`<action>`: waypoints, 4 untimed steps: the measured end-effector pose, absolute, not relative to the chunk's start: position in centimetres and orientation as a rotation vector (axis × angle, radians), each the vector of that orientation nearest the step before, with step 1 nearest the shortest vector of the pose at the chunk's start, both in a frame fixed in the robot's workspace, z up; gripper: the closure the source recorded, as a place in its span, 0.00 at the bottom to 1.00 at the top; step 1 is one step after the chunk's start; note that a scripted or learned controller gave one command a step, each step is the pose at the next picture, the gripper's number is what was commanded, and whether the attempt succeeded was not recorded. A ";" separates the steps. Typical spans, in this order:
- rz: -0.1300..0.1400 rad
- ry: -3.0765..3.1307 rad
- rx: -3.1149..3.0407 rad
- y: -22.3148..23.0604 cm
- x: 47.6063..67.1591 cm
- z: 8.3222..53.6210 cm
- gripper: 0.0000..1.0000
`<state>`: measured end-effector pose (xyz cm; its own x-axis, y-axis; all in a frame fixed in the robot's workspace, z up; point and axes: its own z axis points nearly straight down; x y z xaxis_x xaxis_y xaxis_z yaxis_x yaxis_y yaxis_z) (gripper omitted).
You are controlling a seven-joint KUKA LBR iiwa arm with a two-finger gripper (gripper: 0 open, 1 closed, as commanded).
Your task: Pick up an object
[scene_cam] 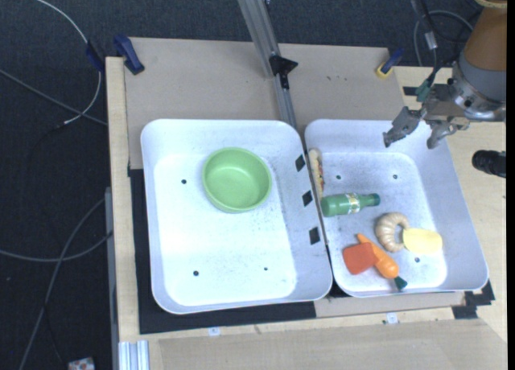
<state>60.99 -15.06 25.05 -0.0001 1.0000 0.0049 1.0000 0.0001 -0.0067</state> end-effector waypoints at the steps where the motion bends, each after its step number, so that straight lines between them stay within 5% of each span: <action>1: 0.009 -2.211 -2.212 -14.4 60.7 20.6 0.00; 3: 0.010 -2.210 -2.212 -14.7 60.2 9.2 0.00; 4: -0.001 -2.214 -2.216 -14.7 60.5 10.9 1.00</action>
